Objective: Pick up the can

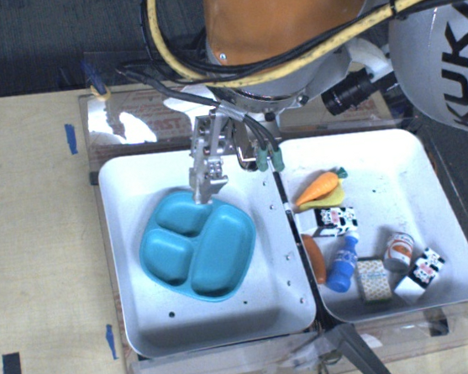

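Camera view puts the gripper [209, 187] over the left bin [138, 304], at the back edge of the blue divided plate [197, 244] — grasping nothing, though whether it is spread or closed I cannot tell. The can [399, 249] lies in the right bin [447, 198], wedged between a cow-print carton [422, 271] and a small box [373, 279] — so the arm should cross over and come straight down, taking care not to nudge these neighbours.

tray [197, 246]: glossy blue plastic | bins [130, 237]: smooth white plastic | bench [38, 248]: matt wood
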`<state>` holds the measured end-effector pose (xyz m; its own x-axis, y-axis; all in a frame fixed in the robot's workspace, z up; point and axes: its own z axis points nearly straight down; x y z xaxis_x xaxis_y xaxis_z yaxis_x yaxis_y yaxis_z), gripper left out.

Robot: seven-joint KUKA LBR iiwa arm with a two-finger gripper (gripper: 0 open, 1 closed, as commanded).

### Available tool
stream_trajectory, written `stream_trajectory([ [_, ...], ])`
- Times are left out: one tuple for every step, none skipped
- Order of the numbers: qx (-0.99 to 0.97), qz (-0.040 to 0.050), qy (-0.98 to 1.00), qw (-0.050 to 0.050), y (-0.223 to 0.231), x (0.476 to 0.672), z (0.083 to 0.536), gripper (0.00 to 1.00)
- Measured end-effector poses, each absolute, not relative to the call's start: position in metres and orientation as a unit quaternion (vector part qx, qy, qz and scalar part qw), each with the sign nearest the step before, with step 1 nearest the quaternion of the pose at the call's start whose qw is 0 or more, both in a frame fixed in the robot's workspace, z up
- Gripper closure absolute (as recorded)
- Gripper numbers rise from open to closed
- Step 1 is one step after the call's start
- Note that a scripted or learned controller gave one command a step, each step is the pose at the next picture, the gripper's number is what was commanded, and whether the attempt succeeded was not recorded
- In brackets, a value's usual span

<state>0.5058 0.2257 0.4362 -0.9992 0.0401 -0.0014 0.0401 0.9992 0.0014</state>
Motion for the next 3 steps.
stream_trajectory([
  [-0.205,0.0006,0.979,0.001,0.225,0.480,0.436,1.00],
  [-0.208,0.0012,0.978,0.002,0.225,0.488,0.387,1.00],
  [-0.303,0.0013,0.953,0.005,0.226,0.495,0.437,1.00],
])
